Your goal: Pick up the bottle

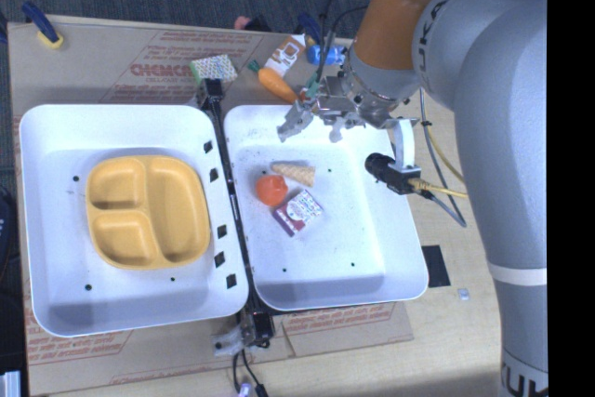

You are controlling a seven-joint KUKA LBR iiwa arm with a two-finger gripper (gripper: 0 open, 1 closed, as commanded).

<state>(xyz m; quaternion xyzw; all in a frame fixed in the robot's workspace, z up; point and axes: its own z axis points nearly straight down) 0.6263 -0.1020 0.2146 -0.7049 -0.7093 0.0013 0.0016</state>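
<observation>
Where the bench (139,74) is covered in flat brown cardboard with red print, two shallow white bins sit side by side. They look like smooth, shiny plastic with round corners.

The left bin (46,293) holds a yellow plate (147,209). It is smooth, with soft round corners and three dips in it.

The right bin (372,265) holds three small things close together near its middle. One is a tan cone (294,172) lying on its side. Just below it is a round red ball-shaped thing (271,190), like a tomato. Beside that lies a small flat packet (298,212), red and white and a bit crinkly.

The bottle (278,81) is not in a bin. It looks like the orange thing with a white part, lying tilted on the cardboard just past the far rim of the right bin. It is hard to see clearly. A little green and white checked packet (214,68) lies near it, to its left.

The big grey arm (483,107) reaches in from the right, with its orange band (395,14) up high. It bends down over the far side of the right bin. The tool (316,127) hangs just inside the far rim, near the bottle but not touching it. Its two fingers (294,125) are spread apart with nothing between them.
</observation>
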